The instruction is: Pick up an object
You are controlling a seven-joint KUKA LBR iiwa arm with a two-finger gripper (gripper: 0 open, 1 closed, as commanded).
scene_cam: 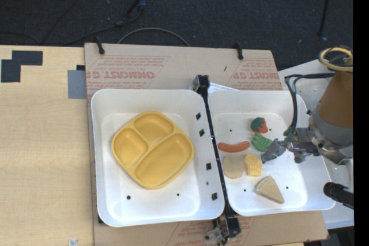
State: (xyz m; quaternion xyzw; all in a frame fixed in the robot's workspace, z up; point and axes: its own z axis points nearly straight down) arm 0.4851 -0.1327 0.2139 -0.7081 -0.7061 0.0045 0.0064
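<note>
The pick-up had not been achieved at this moment, as far as the view showed. The arm (337,106) reached in from three o'clock and its pincer (277,150) hung low inside the right bin (288,102), just beside the green toy (261,142), which lay toward nine o'clock of it. Whether the pincer was wide, narrow or closing on anything could not be told; its dark tip blurred into the green piece.

All the food toys appeared to rest on the bin floor: a red-and-green piece (259,124) at twelve o'clock of the green toy, a sausage (233,147) at nine, a yellow corn piece (253,165) below it, a pale round piece (233,168) beside that, and a tan wedge (269,189) toward six. The yellow divided plate (152,148) sat alone in the left bin (104,181). Judged from this, closing on one item and lifting it clear remained to be done.
</note>
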